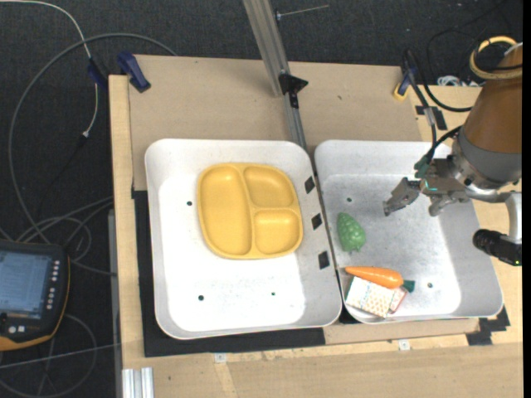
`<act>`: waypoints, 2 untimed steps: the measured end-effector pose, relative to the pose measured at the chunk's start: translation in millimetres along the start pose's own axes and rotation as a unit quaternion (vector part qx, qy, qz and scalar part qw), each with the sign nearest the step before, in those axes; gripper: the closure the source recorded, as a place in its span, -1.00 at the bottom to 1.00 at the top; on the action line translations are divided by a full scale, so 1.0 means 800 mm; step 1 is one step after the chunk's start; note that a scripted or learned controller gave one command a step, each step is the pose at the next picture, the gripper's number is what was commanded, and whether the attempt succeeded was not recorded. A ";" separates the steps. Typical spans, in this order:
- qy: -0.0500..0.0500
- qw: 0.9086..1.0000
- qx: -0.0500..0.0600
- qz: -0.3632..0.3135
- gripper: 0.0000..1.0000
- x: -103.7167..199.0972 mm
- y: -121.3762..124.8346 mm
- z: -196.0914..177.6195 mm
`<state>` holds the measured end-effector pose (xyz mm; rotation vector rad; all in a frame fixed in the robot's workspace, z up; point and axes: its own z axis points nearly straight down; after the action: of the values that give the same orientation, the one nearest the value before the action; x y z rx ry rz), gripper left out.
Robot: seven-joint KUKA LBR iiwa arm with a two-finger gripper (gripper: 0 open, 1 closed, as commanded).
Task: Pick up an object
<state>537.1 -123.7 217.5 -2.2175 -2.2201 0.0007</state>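
White bins sit side by side on the desk [232, 371]. Over the right bin [473, 297] the claw [420, 199] hangs spread, nothing between its fingers. Near it lie a green object [351, 232], a carrot [375, 276] and a small box [371, 298].

You've got a divided plate [249, 210] in the left bin [170, 305]. In the right bin [465, 293], a carrot [375, 276] lies on what's probably a box [372, 298], with a leafy toy [351, 232] just behind.
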 end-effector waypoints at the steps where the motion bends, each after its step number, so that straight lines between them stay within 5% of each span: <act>1: 0.000 1.000 0.000 0.000 -1.00 0.000 0.000 0.000; 2: 0.000 1.000 0.002 0.000 -1.00 0.000 -0.004 0.053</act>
<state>534.0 -123.2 175.0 -2.2159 -2.2165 0.0054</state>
